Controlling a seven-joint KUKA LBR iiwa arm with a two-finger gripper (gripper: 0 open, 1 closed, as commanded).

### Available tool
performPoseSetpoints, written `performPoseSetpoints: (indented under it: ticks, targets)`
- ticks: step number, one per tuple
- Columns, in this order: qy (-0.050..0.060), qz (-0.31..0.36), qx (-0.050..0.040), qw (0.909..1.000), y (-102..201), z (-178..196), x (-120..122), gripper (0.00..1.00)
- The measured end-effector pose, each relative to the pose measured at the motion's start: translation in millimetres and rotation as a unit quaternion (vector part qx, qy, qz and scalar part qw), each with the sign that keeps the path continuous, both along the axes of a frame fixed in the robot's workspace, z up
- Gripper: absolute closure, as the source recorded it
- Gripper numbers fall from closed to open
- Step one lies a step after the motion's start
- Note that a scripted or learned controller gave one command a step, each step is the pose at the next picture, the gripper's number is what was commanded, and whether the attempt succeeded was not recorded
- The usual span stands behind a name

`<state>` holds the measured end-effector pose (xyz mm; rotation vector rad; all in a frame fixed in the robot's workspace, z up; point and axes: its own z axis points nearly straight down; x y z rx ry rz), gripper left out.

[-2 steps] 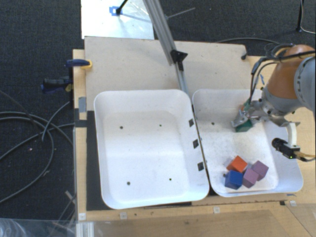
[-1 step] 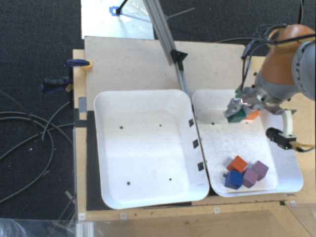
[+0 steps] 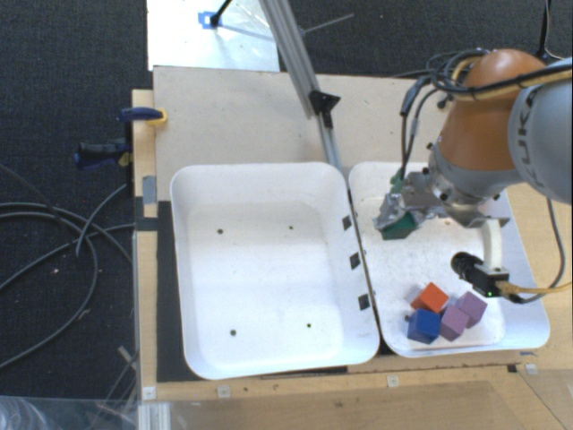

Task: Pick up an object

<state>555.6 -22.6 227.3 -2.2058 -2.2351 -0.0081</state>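
Over the right bin [image 3: 528, 330], near its upper left corner, tool [image 3: 394, 215] lowered from the grey arm [image 3: 501, 124], with a green block [image 3: 399, 227] seen at its tips. Apparently pinched between the fingers, though too small and shadowed to say for sure. Dark green, small, angular, tilted, partly hidden by the metal above it. Toward the right bin's lower edge, clustered and touching: orange cube [image 3: 433, 297], blue cube [image 3: 424, 326], two purple cubes [image 3: 463, 315]. Just left of the right bin, a second white bin [image 3: 188, 240], side by side on the bench [image 3: 242, 115].
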Motion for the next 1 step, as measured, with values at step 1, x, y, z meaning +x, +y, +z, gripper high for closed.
performPoseSetpoints:
  ticks: [1]
  targets:
    - [0.003, 0.0, -0.0005, 1.0, 66.4, -20.9, -22.2, 1.0]
